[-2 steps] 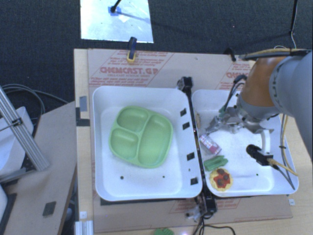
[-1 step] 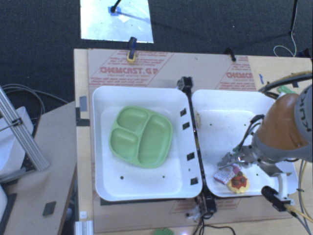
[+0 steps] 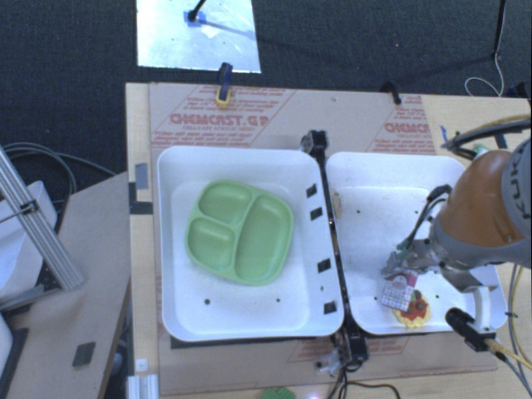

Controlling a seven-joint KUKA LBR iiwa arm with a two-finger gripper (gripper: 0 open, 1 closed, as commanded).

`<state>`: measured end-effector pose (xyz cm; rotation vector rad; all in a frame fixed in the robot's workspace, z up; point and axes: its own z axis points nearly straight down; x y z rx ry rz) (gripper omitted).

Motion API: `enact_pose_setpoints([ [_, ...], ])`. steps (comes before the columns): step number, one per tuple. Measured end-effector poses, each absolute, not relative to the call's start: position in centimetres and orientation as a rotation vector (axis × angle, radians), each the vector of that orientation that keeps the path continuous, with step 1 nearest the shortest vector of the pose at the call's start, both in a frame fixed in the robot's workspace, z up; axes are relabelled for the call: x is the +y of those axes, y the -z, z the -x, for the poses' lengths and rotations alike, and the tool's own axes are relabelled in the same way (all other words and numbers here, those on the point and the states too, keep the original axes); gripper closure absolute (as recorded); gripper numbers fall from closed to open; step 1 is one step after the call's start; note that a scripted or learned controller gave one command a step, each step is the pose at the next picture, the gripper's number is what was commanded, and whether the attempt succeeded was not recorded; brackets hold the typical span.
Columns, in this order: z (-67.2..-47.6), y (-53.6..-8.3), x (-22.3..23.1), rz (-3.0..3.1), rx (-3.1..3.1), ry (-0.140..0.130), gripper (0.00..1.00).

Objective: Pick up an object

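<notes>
Two white bins sit side by side. Nearest, at the front edge of the right bin, lie two small things touching: a pink-and-white packet, its long axis roughly upright in the view, and a yellow-and-red toy. The gripper hangs just above them from the right, the wrist bent down. The left bin holds one green divided plate, tilted diagonally.

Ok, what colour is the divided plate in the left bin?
Light green: the divided plate lies in the left bin, clearest in the camera view.
</notes>
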<state>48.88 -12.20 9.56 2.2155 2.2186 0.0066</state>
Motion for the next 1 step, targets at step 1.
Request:
enact_pose_setpoints([
  [1, -50.36, -19.37, -6.78, -2.204, 2.228, -0.013, 1.0],
])
